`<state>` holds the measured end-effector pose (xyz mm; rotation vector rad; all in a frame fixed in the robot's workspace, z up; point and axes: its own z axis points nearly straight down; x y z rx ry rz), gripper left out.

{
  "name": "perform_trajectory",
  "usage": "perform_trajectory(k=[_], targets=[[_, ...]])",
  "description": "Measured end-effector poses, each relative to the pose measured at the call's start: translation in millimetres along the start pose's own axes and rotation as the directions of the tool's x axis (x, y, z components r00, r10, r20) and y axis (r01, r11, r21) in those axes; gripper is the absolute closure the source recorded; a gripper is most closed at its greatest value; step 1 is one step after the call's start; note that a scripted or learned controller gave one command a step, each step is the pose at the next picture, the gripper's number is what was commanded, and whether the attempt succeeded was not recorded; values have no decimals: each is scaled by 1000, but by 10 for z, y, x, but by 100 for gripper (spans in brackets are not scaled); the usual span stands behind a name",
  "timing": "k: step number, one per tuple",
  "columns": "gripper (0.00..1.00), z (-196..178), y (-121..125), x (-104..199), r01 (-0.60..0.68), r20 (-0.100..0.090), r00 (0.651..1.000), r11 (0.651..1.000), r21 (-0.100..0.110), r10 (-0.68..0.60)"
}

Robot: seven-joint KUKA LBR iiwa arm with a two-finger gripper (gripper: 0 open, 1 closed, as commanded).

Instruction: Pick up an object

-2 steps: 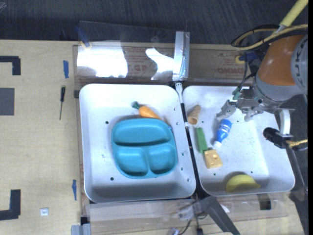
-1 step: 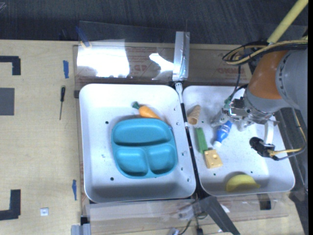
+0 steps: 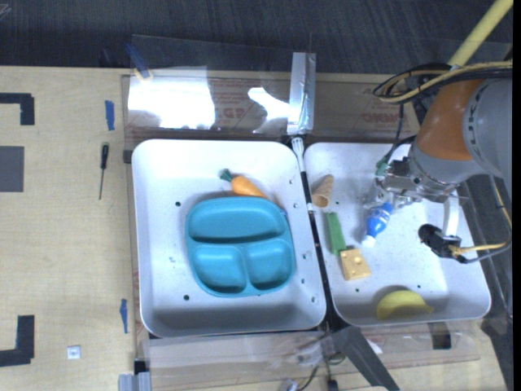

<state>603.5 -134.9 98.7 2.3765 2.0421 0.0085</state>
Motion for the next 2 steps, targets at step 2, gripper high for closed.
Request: perform_trajectory(k=[2], targets=[[100, -1490, 151, 732, 152, -1, 988, 988, 4, -152]])
